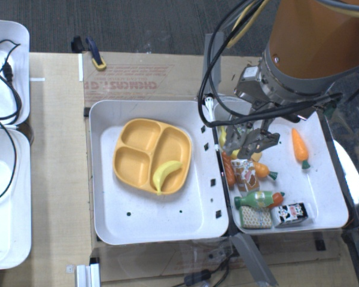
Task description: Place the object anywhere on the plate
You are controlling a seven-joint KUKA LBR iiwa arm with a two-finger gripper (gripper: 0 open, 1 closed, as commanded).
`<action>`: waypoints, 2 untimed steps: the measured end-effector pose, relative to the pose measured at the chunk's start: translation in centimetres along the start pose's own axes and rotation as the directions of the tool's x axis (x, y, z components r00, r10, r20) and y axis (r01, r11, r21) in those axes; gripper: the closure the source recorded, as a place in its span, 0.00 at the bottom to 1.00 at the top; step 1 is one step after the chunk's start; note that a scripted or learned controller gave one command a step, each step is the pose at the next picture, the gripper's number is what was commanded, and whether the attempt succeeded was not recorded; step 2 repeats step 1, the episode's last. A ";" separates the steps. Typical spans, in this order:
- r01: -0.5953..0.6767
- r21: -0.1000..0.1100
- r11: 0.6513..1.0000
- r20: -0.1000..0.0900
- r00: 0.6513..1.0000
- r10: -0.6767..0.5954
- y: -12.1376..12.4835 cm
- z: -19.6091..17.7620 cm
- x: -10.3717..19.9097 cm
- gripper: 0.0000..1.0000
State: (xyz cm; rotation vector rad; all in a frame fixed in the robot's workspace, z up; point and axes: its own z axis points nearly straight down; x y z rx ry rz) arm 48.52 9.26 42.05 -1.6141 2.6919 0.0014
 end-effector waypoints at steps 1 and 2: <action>0.131 0.001 0.991 0.000 0.991 -0.131 -7.0 -2.1 6.2 1.00; 0.131 0.001 0.991 0.000 0.991 -0.131 -7.0 -2.1 6.2 1.00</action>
